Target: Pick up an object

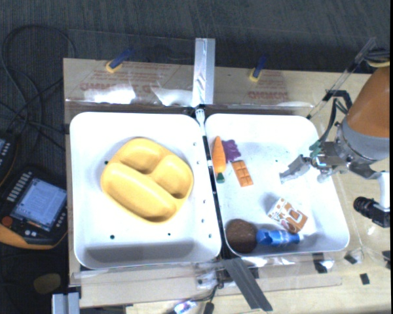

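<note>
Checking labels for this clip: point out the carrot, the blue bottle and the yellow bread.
carrot (218,154), camera view, middle of orange body.
blue bottle (275,238), camera view, its blue side.
yellow bread (146,178), camera view, top centre.

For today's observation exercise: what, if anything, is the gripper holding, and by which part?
Nothing is held. The gripper hangs open over the right bin, with no object between its fingers.

Left bin (85,175) holds the large yellow bread-shaped toy (147,178) at its centre. Right bin (327,227) holds an orange carrot (218,154) against its left wall, a purple piece (231,150) and orange block (242,173) beside it, and a brown round object (241,234), blue bottle (277,237) and printed carton (287,214) near its front.
</note>
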Robot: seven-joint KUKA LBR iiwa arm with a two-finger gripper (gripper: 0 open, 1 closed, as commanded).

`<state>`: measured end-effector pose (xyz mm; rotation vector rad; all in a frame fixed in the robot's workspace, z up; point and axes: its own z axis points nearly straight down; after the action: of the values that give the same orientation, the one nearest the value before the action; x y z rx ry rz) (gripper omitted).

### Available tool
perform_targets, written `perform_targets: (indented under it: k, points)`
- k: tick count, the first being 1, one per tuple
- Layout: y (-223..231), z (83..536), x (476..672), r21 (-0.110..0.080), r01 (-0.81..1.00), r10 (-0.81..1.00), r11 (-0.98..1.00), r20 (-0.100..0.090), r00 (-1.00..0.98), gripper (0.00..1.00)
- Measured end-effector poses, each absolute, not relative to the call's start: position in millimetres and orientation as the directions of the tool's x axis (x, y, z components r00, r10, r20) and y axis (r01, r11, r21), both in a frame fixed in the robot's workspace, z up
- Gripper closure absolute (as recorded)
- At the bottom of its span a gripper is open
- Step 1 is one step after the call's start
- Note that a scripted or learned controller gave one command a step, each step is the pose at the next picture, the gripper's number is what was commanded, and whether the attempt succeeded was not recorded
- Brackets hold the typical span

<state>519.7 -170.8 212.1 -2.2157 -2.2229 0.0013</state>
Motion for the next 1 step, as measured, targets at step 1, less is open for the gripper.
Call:
perform_targets:
  k: [1]
  points:
    - [-169.7, 90.3, 494.5, 0.006, 0.994, 0.994, 0.106, -0.001, -0.106, 0.0]
